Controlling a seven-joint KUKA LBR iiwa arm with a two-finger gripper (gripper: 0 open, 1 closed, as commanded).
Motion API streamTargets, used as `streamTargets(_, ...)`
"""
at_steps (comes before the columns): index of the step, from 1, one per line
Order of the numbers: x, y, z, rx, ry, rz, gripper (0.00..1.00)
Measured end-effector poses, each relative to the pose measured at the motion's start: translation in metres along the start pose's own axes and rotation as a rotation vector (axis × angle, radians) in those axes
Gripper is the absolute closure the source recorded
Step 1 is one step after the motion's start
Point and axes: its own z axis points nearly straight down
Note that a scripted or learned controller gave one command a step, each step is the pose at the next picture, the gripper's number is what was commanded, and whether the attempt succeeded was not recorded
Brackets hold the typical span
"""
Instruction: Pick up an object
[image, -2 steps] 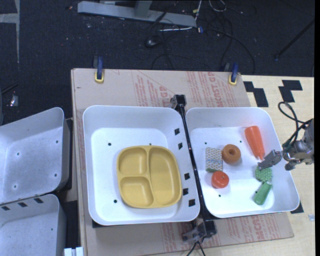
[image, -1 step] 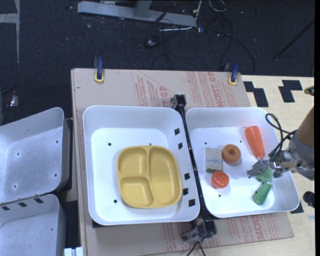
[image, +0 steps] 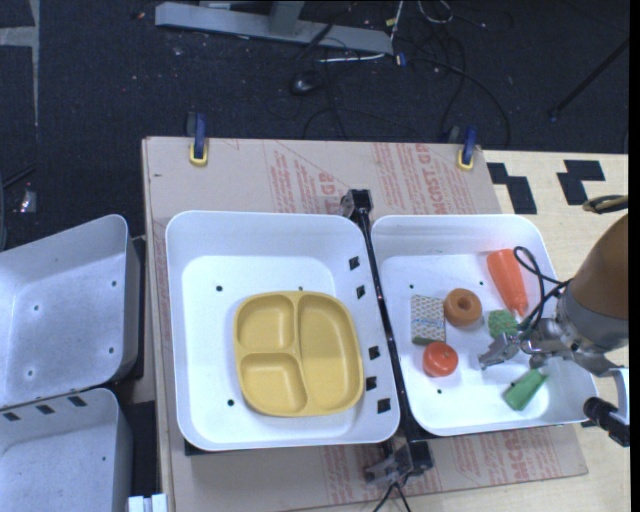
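Note:
The right bin holds several small objects. An orange carrot-shaped piece lies at its back right. A brown ring sits next to a checkered block, with a red round piece in front of them. My gripper hangs low over the bin's right half, just right of the red piece. A small green piece lies right behind the gripper, and a green cylinder lies just in front of it. Nothing shows as held.
The left bin contains a yellow divided plate. A black divider runs between the bins. The arm with its cables covers the right bin's right side. Grey trays stand off the bench at the left.

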Motion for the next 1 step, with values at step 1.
streamTargets(1, 0.0001, 0.0004, -0.0118, -0.002, -0.001, 0.000, 1.00)
